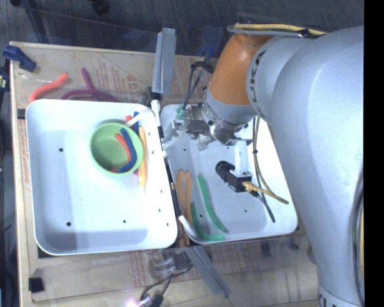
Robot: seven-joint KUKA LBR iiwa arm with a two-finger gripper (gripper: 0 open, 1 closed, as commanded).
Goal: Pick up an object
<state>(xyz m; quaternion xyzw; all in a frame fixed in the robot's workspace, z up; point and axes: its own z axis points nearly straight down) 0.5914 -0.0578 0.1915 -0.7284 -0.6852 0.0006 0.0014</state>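
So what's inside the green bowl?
The green bowl in the left bin holds curved red and blue strips, with orange ones at its right rim. Whatever lies under the bowl is covered.

left bin [64, 216] floor open; green bowl [117, 148] obstructs

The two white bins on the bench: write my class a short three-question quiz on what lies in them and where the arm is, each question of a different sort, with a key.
1. True or false: the green bowl lies in the left bin.
2. Which bin is the gripper over? A) left bin B) right bin C) neither
3. Fill in: the long green strip lies in the ____ bin.

Key
1. True; the bowl lies in the left bin, with red and blue pieces inside it.
2. B; the gripper is at the right bin's upper left corner.
3. Right; beside the orange sticks.
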